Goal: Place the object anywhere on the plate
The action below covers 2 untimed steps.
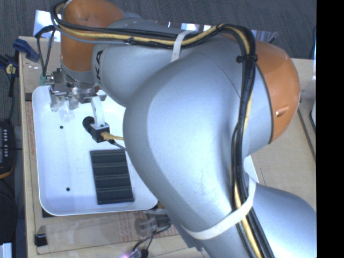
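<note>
Grey arm (204, 144) across most of the near view, orange band (279, 101) at right. Beyond, on white bin (48, 187) floor, dark ribbed plate (112, 176) lying flat. Farther back, gripper (64, 104) low over bin's far left corner; jaws' state impossible to tell; task object unidentifiable.

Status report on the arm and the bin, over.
Gripper low over white bin's upper left, nothing visibly between its fingers. Dark ribbed slab lies flat near bin's front. Arm body blocks everything rightward.
</note>
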{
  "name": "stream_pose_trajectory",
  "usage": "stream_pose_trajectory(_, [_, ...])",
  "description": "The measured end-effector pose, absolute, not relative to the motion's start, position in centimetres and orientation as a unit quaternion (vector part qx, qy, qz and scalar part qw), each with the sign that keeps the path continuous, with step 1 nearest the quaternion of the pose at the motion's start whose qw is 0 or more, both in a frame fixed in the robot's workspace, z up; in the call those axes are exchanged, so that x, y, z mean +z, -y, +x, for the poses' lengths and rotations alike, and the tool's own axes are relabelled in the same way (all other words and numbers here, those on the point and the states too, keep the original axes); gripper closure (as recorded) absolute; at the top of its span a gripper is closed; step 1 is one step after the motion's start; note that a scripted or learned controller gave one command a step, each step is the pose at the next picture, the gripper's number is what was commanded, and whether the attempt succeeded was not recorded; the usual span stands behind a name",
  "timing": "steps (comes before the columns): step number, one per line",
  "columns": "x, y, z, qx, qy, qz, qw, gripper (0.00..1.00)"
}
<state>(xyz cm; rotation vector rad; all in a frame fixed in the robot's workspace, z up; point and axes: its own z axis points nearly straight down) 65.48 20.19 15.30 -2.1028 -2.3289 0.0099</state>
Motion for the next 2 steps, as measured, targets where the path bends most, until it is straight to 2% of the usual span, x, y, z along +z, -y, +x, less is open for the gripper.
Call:
stream_pose_trajectory(1, [22.7,-20.9,65.6,0.0004,0.832,-0.555,0.000,1.00])
stream_pose_trajectory(2, [16.9,-20.0,65.5,0.0036,0.654,-0.757,0.002,1.00])
